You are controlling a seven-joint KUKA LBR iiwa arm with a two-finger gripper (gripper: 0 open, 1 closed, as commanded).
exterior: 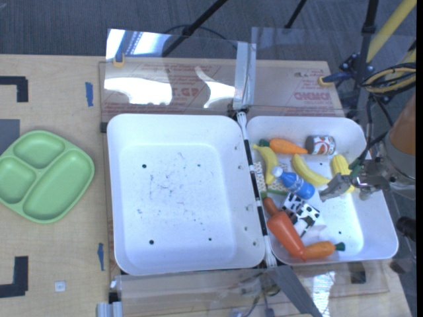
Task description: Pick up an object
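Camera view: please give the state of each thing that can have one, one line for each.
End effector: low over the right bin, holding nothing visible.
Can: lying on its side.
Blue bottle: lying on its side.
Big carrot: lying flat in the right bin.
Right bin: holds the toys.
Left bin: bare white floor with faint scuffs.
Green plate: upright on the bench.

Dark grey carpet floor [66,12] behind light wood bench [53,78]; black tripod legs [211,8], yellow pole [393,18] top right.

A robotics lab: tripod legs [218,8], loose cables [390,78] (yellow and black), taped wooden bench [53,91].
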